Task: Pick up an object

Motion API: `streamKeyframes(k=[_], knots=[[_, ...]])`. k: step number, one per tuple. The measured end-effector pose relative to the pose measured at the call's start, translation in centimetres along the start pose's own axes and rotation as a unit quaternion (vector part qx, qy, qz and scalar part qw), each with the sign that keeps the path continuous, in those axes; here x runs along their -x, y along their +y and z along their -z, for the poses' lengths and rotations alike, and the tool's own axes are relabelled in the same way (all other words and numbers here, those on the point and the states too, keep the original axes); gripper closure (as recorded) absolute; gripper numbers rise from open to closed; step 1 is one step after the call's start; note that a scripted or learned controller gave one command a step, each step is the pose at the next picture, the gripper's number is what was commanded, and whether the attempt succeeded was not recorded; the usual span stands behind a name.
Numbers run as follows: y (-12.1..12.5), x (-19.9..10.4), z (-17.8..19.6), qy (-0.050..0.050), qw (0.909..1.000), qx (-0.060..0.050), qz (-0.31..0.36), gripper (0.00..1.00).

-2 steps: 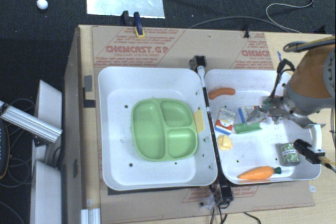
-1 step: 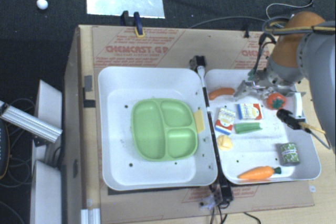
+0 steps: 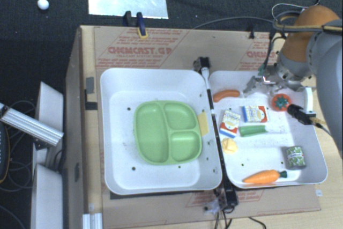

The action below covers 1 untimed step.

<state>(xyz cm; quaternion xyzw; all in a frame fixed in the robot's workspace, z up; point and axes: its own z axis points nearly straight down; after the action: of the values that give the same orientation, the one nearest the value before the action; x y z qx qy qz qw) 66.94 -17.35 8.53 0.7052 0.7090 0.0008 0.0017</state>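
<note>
Orange sausage (image 3: pixel 226 95) sits just left of the hand (image 3: pixel 258 81) in the right bin (image 3: pixel 316 161); can't tell the hand's grip; tomato (image 3: pixel 280 101) lies right of it.

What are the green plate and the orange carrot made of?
The green three-compartment plate looks like moulded plastic: one even pale-green colour, smooth, with rounded dividers and a soft sheen. The orange carrot with a green top is probably a plastic toy, judging by its flat, uniform colour and smooth surface, though the picture cannot settle that.
</note>
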Motion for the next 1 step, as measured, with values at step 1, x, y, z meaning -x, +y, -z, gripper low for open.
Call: streamKeyframes(k=[1], knots=[[0.12,-0.01,1.14,-0.001,1.0000,0.001,0.002,1.00]])
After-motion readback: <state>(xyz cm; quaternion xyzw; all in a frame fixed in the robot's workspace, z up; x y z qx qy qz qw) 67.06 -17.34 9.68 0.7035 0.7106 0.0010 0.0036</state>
